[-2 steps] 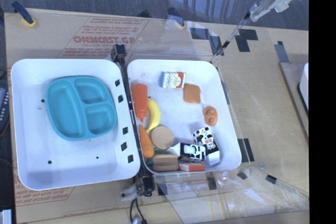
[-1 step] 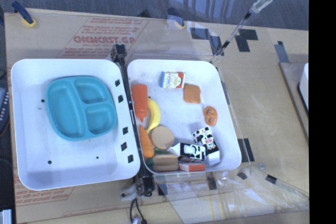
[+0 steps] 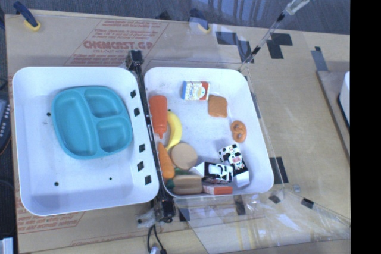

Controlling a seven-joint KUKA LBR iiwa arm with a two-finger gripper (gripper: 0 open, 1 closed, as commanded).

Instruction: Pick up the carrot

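The carrot lay at the lower left of the right bin, wedged beside a banana; a narrow, vertical approach seemed wisest. The pincer's state I could not tell.

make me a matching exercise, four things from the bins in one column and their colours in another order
Things:
1. divided tray
2. banana
3. carrot
4. cow-patterned carton

Colours:
A. black and white
B. orange
C. teal blue
D. yellow

Pairs: 1-C, 2-D, 3-B, 4-A
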